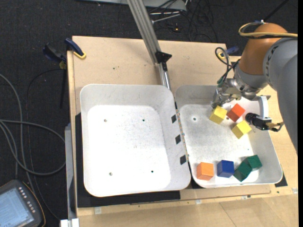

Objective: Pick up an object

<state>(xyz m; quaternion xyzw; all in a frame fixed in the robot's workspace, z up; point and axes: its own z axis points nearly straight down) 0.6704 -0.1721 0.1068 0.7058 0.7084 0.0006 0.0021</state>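
Overhead camera view, slanted down on a wooden bench (118, 60) that carries two shallow white bins side by side. You see the left bin (94, 126) with only dark specks on its floor. The right bin (199, 141) holds all the blocks. Your grey arm (279, 65), with its orange band (258, 48), reaches in from the right and bends down over the far end of the right bin. Its gripper (223, 100) hangs just above a yellow block (218, 115), close to it or touching; you cannot tell whether it is gripping or released. A red block (236, 112) sits just beside that yellow one, and a second yellow block (241, 129) lies near both. Along the near wall of the right bin you find an orange block (205, 170), a blue block (226, 168) and two green blocks (248, 167) pressed together.
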